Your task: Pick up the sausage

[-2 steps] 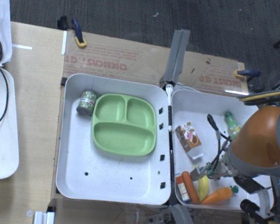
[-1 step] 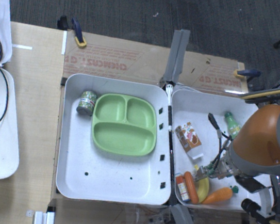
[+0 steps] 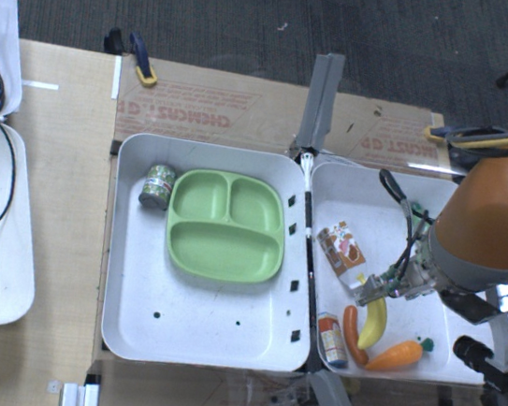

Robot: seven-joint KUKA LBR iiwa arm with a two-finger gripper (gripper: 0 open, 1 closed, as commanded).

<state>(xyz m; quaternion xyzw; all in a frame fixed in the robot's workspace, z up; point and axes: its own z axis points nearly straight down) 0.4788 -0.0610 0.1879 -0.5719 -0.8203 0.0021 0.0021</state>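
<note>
In the right bin [image 3: 332, 185], near its front wall, the sausage [image 3: 353, 334] lies on the floor, its long axis running from the gripper side down toward the front edge, slightly rightward. A banana [image 3: 373, 324] lies just beside it on the right, a carrot [image 3: 394, 356] beyond that, and a bottle [image 3: 333, 341] just beside it on the left. The gripper [image 3: 375, 290] hangs above the sausage's upper end, so the sausage lies directly toward the front from it. Whether the gripper is open or closed cannot be told. Nothing visible sits within it. A descent here would likely contact the banana as well.
</note>
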